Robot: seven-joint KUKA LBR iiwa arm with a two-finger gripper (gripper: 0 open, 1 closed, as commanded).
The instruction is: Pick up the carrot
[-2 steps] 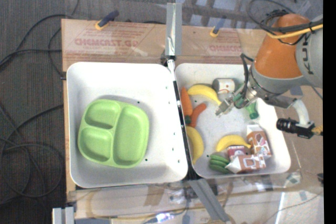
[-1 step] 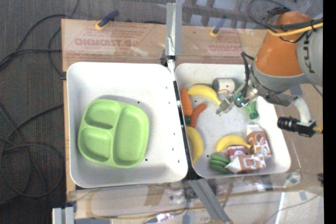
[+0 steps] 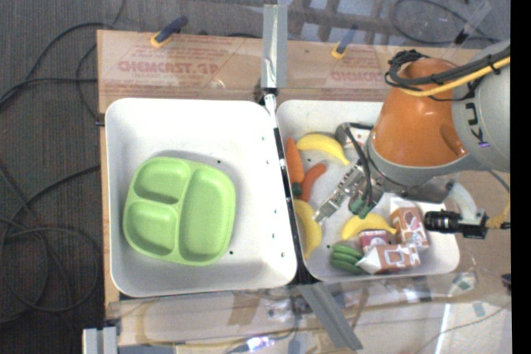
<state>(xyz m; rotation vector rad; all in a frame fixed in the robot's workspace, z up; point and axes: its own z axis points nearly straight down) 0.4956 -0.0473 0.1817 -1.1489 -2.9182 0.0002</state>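
An orange carrot (image 3: 292, 164) lies along the left wall of the right bin (image 3: 444, 261). A shorter orange carrot piece (image 3: 314, 178) lies slanted beside it. My gripper (image 3: 342, 210) hangs over the middle of that bin, just right of and below the carrots, apart from them. It looks open, with nothing between its fingers. The orange wrist band (image 3: 415, 124) covers the bin's upper right part.
Yellow bananas lie at the bin's top (image 3: 323, 147), left wall (image 3: 309, 228) and middle (image 3: 367, 225). A green vegetable (image 3: 347, 257) and small printed boxes (image 3: 397, 243) sit at the front. The left bin (image 3: 133, 120) holds a green divided plate (image 3: 180, 210).
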